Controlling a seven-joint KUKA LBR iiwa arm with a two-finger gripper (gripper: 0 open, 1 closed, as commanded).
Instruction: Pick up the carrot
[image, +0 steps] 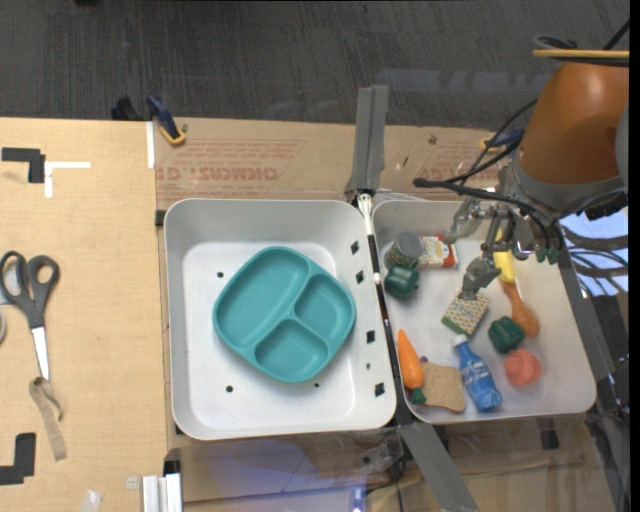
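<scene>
The carrot is small and orange. It lies in the right bin against the left wall, near the front, between the wall and a tan bread slice. My gripper hangs over the middle of that bin, just above a speckled sponge, to the right of the carrot and farther back. Nothing shows as held in it. The arm's orange band rises behind it at the upper right.
The right bin also holds a green can, a white packet, a blue bottle, a green pepper, a pink fruit and a long orange-yellow piece. A teal divided plate sits in the left bin. Scissors lie at the far left.
</scene>
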